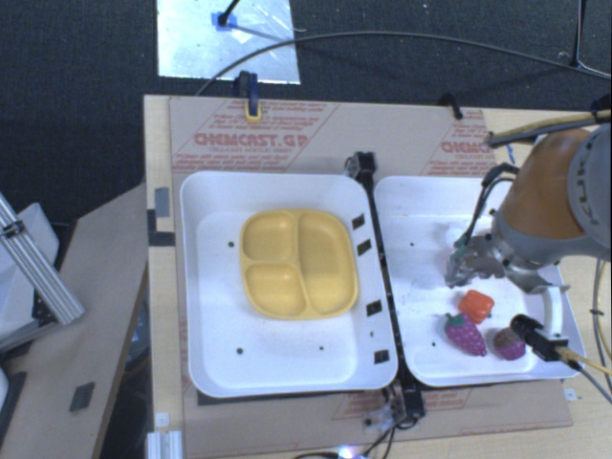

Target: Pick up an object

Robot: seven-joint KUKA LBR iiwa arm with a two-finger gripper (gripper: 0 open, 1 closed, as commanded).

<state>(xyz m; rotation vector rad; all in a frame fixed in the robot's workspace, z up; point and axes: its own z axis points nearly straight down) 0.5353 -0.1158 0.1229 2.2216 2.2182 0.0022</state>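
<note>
The left bin (215, 220) holds a yellow plate (296, 261) with three compartments, lying flat near its middle, well clear of the walls. Behind both bins, the bench (287, 122) carries red lettering, the lower rows of which are cut off by the bin rims.

In the right bin (421, 226) the gripper (462, 268) is low over the white floor, roughly at the bin's middle. It reads as a grey, blurred cluster (its tip merges with its own shadow), so I cannot tell whether it is open or closed, nor whether it touches the floor. No toy can be seen in its grasp.

The things to be picked lie toward the near right of this bin. A purple grape bunch (465, 335) lies on the floor near the front wall. Just behind it, and just beside the gripper on the near side, is an orange piece (475, 305); whether the gripper touches it is unclear. Further right, a dark purple piece (507, 344) is partly covered by robot hardware, so its shape is hard to make out.

The arm (540, 199) hides the bin's far right corner.
</note>
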